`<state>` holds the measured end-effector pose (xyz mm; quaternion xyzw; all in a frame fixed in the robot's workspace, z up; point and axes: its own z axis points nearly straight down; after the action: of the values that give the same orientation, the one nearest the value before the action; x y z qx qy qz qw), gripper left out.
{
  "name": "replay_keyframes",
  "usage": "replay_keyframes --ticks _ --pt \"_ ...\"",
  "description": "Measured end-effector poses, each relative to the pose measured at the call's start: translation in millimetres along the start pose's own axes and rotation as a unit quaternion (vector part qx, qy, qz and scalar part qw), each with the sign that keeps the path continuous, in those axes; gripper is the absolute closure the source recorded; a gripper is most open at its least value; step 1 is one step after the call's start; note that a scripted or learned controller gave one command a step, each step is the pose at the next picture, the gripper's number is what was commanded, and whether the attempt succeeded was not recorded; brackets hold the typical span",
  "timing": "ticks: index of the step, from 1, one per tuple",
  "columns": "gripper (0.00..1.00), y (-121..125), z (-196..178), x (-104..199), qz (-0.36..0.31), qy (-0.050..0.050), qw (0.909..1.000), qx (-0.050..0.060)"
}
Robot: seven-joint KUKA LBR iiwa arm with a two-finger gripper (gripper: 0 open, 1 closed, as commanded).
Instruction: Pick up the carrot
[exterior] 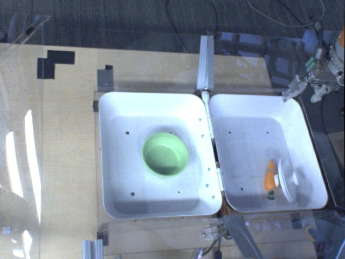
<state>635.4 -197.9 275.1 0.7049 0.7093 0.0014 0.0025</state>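
Note:
A small orange carrot [269, 179] with a green tip lies in the right bin [248, 120], near its front right corner. It rests against a clear plastic cup [287, 179] lying on its side. My gripper [306, 89] hangs at the far right, above the back right corner of the right bin, well away from the carrot. Its two fingers are spread apart with nothing between them.
A light green bowl [165, 154] sits upright in the middle of the left bin [118, 123]. A metal divider post [205, 63] stands behind the seam between the bins. Cables lie on the dark floor at the back.

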Motion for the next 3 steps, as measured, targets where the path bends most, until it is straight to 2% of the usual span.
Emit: replay_keyframes --ticks 1,2,3 --pt "0.00 -23.1 100.4 21.1 -0.045 0.000 0.9990 0.000" --pt "0.00 -79.4 102.5 18.5 -0.043 0.000 0.9991 -0.001" --pt "0.00 -123.5 184.3 50.3 -0.155 -0.001 0.9878 -0.005"
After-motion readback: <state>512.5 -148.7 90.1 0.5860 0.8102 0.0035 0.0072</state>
